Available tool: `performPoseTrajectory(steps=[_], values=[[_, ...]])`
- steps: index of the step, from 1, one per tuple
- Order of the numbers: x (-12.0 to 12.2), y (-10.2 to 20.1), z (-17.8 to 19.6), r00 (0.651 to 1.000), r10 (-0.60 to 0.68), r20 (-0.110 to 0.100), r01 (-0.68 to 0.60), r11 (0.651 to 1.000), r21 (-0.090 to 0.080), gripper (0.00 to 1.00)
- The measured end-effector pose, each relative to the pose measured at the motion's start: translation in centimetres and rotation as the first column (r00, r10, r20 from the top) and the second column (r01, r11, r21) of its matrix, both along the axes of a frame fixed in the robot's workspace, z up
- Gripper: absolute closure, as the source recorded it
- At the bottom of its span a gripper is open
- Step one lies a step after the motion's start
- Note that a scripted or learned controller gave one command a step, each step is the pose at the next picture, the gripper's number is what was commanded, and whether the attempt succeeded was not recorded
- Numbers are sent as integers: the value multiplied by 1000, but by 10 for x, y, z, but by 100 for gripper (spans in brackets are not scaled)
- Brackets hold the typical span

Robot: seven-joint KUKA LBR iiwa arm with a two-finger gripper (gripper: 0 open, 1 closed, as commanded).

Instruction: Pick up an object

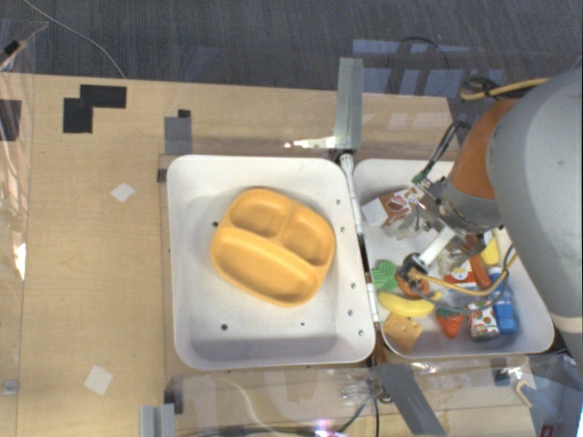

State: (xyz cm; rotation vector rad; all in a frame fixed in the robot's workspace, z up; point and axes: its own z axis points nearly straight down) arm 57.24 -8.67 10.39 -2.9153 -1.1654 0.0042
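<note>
A yellow plate [273,244] lies in the left bin [196,317]. In the right bin [387,173] the gripper [417,218] is down beside a brown packet [396,206]. I cannot tell if it is open or closed. Next it should grab the packet and lift

Plate in one bin, small toys in the other

A yellow three-compartment plastic plate [273,245] lies flat, alone, mid left white bin [200,326]. A yellow toy banana [406,305], a green toy piece [384,274], a red toy piece [449,321] and a small blue can [506,317] crowd the right white bin [383,176], at its near end.
</note>
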Motion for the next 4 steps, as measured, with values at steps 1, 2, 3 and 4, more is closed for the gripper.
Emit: performPoseTrajectory(steps=[1,2,3,4], values=[[54,-99,51,999,-31,11,31,1000,-5,0],[-26,-70,-4,936,-351,-1,351,936,0,0],[20,-35,4,868,-496,3,496,868,1,0],[76,-13,5,852,-524,5,524,852,-3,0]])
